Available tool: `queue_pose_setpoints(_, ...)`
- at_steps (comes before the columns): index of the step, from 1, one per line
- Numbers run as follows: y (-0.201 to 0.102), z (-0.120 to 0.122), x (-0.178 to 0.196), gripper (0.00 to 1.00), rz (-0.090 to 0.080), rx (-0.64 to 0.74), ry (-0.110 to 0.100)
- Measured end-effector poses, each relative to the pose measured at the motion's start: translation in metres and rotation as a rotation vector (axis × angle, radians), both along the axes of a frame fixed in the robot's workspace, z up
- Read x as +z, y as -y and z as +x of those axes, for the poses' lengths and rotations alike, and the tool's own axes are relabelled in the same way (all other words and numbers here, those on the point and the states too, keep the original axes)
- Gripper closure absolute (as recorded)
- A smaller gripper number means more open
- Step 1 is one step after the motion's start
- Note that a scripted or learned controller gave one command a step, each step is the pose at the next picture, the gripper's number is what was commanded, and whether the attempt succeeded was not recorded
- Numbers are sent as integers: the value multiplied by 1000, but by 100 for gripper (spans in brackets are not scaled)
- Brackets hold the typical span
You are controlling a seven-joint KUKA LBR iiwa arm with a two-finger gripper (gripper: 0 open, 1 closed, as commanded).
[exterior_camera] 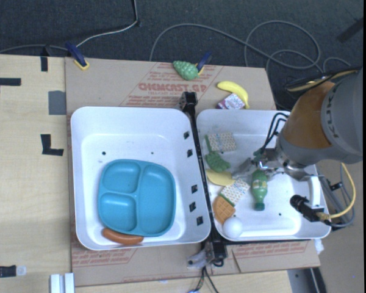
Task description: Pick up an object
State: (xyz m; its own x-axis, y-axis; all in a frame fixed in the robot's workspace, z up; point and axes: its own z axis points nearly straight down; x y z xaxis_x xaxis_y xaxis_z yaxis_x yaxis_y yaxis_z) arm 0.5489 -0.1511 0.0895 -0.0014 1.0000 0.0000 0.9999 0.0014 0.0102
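Observation:
My gripper (258,165) is low inside the right bin (305,227), near its middle, at the end of the grey arm with the orange band (308,124). Directly below it lies a green bottle (258,191) on the bin floor, its neck pointing up toward the gripper. A dark green toy (217,162) and a yellow piece (219,177) lie to the gripper's left. A checkered pad (235,191), an orange waffle piece (222,208) and a white ball (232,227) rest at the bin's lower left.
Another checkered pad (221,142) sits at the right bin's upper left. The left bin (85,133) holds a blue divided plate (137,197) and a sausage (122,237). Behind the bins lie a banana (233,91), a green toy (186,69) and a small packet (233,103).

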Motion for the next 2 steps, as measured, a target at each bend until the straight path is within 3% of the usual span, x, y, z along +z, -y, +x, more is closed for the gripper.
queue_pose_setpoints(1, -1, -32, 0, 0, -3, -1, 7)
queue_pose_setpoints(2, -6, -43, 0, 0, -5, -3, 7)
